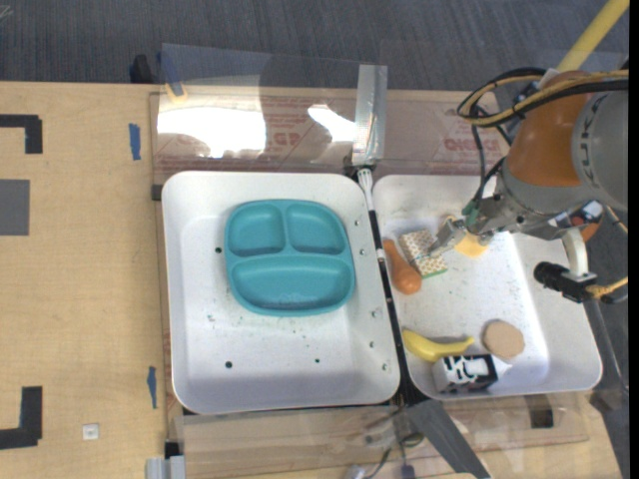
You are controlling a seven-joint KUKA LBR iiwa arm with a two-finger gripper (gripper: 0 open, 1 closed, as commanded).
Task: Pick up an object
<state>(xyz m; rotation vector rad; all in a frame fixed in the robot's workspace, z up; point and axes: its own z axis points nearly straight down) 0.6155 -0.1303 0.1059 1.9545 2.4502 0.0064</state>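
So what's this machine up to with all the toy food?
A grey robot arm reaches in over the right bin, its gripper low near a patterned card, a carrot and a yellow block. Nothing is visibly lifted yet. A banana, a tan round piece and a black-and-white item lie nearer the front. The left bin holds a teal divided plate.

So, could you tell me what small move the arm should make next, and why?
Probably lower the gripper slightly toward the checkered packet in the right bin. It hangs just beside that packet, with the carrot close by, and nothing visible between its fingers.
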